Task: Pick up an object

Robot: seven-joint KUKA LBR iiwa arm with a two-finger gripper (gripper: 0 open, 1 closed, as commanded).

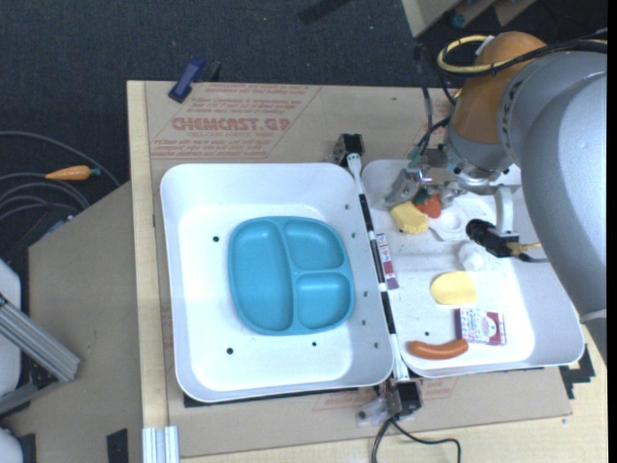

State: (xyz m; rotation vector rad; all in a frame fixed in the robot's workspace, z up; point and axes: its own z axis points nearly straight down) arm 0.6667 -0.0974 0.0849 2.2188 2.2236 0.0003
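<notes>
The grey arm with its orange band reached in from the right over the right white bin (pixel 549 340). The gripper (pixel 421 187) sat low at that bin's far left corner, just above a pale yellow wedge-shaped block (pixel 410 219) and a small red piece (pixel 431 205); its opening could not be told. A yellow oval, a red sausage and a red-and-white carton lay nearer. The left white bin (pixel 193 210) held a blue three-compartment plastic tray (pixel 289 273).

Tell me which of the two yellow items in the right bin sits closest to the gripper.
The yellow block at the bin's far left, right beside the gripper and a small red item. The other, a rounded yellow lemon, lies nearer the bin's middle, above the red packet.
</notes>
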